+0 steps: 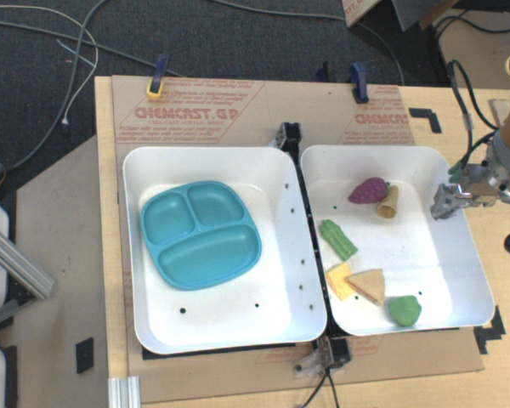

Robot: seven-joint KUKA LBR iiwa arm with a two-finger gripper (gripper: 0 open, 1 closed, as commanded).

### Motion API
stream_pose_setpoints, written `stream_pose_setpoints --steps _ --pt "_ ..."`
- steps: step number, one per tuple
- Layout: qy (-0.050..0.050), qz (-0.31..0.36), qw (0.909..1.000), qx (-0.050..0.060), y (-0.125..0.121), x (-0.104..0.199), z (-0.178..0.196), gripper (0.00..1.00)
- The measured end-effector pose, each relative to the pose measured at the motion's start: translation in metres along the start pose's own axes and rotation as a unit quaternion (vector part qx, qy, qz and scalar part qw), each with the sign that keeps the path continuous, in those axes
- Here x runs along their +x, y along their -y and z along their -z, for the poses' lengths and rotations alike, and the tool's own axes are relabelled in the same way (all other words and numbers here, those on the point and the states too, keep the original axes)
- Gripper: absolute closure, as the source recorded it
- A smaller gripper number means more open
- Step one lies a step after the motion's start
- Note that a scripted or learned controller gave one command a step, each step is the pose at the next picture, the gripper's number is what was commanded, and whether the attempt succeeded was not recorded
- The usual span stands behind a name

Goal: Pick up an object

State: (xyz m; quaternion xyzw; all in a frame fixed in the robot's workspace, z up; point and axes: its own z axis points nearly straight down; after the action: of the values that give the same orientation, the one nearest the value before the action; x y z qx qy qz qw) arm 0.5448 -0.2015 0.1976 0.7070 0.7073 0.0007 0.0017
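At the right rim of the right bin (459, 253), the hand (449, 202) hangs over the bin's edge, metal parts visible at the arm's end. Whether it is spread or closed: cannot tell from this angle. Nothing seen held in it.

Objects in the right bin, placed from the hand:
- Purple grape bunch (368, 190), to the hand's left, at about its level in the view, well apart.
- Tan cone-shaped piece (388, 201), touching the grapes on their right; the nearest object to the hand, with bare white floor between.
- Green pod-like vegetable (337, 239), further left and lower in the view, lying on a slant near the divider.
- Yellow cheese wedge (339, 280), below-left of the hand, near the bin's lower left corner.
- Tan bread slice (368, 285), overlapping the yellow wedge on its right.
- Round green object (404, 310), below the hand and somewhat left, near the bin's lower rim.

Far left of the hand, the left bin (140, 228) carries a teal divided plate (201, 235) with three compartments.

Both bins sit on a cardboard sheet (204, 109) on the table, held by two blue clamps (159, 75) at the far edge.
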Motion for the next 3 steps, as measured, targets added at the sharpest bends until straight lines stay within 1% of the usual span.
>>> stream_pose_setpoints --steps 1,2,3 --pt "0.0 0.0 1.0 -0.001 0.006 0.006 0.05 1.0" --pt "-0.001 0.001 1.0 0.002 -0.012 0.059 0.04 1.0" --pt "-0.001 0.0 1.0 0.003 -0.026 0.114 0.03 1.0"
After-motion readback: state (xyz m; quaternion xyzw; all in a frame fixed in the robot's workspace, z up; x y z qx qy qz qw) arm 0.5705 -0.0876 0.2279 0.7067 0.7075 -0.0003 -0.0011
